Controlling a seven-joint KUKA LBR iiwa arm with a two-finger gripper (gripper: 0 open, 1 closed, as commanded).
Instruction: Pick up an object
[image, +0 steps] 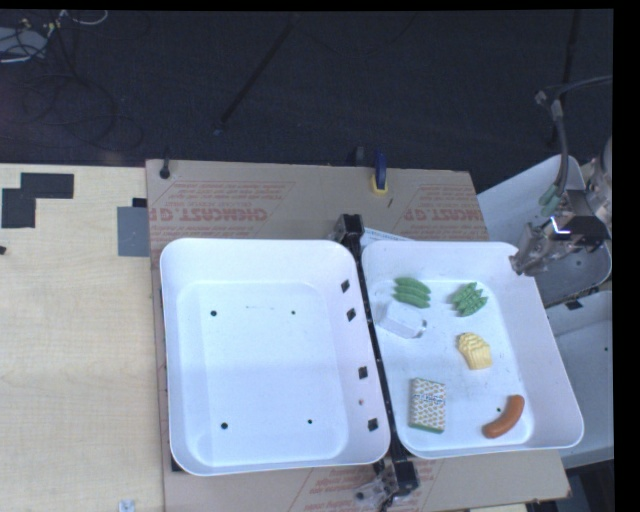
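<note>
The right bin holds several small items. A green pea pod and a second leafy green piece lie near its back. A small white block sits beside the pod. Further forward are a yellow corn-like piece, a patterned green-white box and an orange-red sausage. My gripper hovers over the bin's back right corner, apart from all the items, with nothing seen in it.
The left bin sits beside the right one, joined by a black clip strip. Both rest on a cardboard sheet. A light wooden bench top extends to the left. Cables hang at the far right.
</note>
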